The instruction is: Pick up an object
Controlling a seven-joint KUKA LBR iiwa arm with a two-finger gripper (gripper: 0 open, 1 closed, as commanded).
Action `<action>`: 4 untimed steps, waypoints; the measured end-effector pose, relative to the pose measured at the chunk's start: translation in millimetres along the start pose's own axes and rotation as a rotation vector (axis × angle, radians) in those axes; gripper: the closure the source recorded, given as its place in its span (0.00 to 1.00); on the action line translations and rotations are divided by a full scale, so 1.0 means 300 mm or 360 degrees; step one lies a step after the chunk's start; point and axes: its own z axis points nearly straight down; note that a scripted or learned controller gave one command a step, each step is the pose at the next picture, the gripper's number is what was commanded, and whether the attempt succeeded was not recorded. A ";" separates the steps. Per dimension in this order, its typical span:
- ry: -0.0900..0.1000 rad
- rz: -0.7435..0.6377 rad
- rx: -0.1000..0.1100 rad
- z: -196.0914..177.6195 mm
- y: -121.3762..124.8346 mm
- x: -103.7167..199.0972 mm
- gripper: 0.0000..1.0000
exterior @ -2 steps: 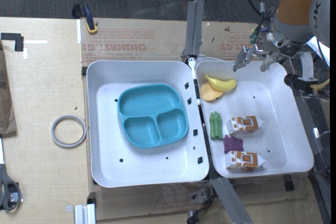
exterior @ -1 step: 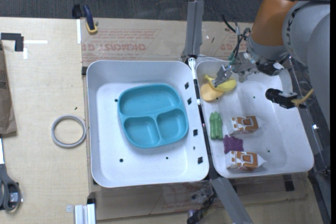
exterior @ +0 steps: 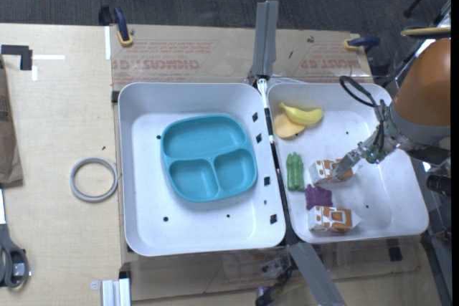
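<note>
the gripper (exterior: 347, 167) sits low in the right bin (exterior: 401, 222), its tips touching the upper small carton (exterior: 323, 170); whether they are spread or clamped cannot be told. a purple piece (exterior: 318, 195) and a second carton (exterior: 331, 219) lie just below, a green item (exterior: 295, 172) to the left, a banana (exterior: 302, 113) near the far wall. bare floor lies right of the cartons. the left bin (exterior: 136, 175) holds a blue tray (exterior: 209, 158).

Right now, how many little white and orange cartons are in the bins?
2, both in the right bin. One carton lies by the end effector, near the bin's middle. The other carton sits at the bin's near edge, below the purple thing.
</note>
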 end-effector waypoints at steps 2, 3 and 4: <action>0.0000 -0.0500 -0.0001 0.179 0.410 -0.157 0.00; -0.0004 -0.0880 -0.0004 -0.026 0.353 -0.079 0.00; -0.0002 -0.0454 -0.0003 0.180 0.286 -0.041 0.00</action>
